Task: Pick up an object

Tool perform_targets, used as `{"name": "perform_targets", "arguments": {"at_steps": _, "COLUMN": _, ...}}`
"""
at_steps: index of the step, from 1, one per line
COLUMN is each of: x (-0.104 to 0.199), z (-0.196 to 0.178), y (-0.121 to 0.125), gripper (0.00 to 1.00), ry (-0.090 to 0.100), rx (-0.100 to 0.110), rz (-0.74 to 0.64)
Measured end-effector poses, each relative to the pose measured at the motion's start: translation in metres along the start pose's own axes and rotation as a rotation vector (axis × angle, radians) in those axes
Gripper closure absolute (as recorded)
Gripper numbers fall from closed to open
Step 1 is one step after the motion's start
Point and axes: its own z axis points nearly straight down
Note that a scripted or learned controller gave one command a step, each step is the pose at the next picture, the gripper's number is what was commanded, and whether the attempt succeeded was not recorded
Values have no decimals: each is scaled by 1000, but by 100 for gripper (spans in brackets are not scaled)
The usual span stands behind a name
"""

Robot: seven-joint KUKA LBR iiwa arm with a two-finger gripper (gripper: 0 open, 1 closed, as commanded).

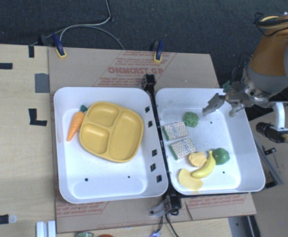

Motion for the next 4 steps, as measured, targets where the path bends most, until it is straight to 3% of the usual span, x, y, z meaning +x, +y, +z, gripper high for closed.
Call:
{"name": "perform_targets", "arguments": {"at_steps": 1, "x": 9, "z": 141, "y": 47, "gripper": 0, "ry": 1, "rx": -1, "rz": -1}}
{"name": "perform_targets", "arguments": {"at_steps": 2, "x": 10, "z": 132, "y": 47, "gripper": 100, "ry": 1, "rx": 1, "rz": -3}}
{"name": "perform_targets", "arguments": {"at_steps": 3, "x": 10, "z": 132, "y": 46, "gripper": 0, "ry": 1, "rx": 1, "rz": -3}}
{"name": "perform_targets", "arguments": {"at_steps": 4, "x": 2, "z": 146, "y": 85, "gripper": 0, "ry": 0, "rx": -3, "rz": -2}}
